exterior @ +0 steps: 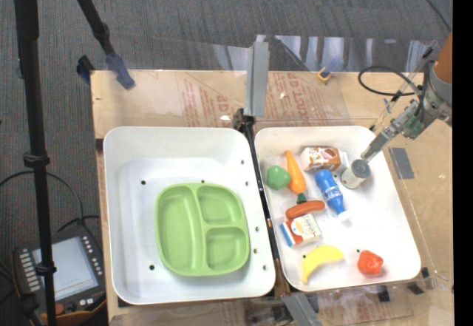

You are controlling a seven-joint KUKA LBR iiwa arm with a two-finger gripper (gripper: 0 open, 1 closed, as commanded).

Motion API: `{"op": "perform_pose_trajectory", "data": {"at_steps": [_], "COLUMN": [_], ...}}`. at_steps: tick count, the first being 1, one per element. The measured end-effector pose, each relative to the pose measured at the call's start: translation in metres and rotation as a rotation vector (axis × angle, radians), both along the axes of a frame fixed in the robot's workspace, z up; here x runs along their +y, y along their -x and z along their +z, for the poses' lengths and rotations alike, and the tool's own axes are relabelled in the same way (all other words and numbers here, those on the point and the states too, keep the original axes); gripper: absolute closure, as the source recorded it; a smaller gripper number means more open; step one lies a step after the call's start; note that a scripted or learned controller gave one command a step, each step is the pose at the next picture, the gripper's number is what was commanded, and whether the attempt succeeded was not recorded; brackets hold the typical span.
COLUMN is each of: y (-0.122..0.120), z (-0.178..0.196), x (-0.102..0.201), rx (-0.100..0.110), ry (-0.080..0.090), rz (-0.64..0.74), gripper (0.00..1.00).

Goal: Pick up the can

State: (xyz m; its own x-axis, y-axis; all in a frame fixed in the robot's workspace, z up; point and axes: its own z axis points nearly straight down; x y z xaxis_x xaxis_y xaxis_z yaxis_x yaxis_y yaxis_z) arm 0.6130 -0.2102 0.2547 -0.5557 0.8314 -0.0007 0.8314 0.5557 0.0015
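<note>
The arm [436,92] is cut off at the right edge. The end effector [367,156] is too small to tell how its tips stand.

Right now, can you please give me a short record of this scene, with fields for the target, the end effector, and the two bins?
target: can, on its side in the right bin, near the far right wall
end effector: just above the can
beside target: blue bottle, to the can's left
left bin: holds a green divided plate
right bin, near end: banana, red fruit
</note>
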Motion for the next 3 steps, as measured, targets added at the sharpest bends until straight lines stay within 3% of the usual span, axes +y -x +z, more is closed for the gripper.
{"op": "perform_pose_trajectory", "data": {"at_steps": [1, 2, 3], "y": [-0.013, 0.004, 0.006], "z": [-0.131, -0.164, -0.160], "x": [0.000, -0.002, -0.002], "rx": [0.002, -0.008, 0.000], "ry": [-0.001, 0.003, -0.002], "rz": [0.140, 0.099, 0.094], "gripper": [0.00, 0.00, 1.00]}}
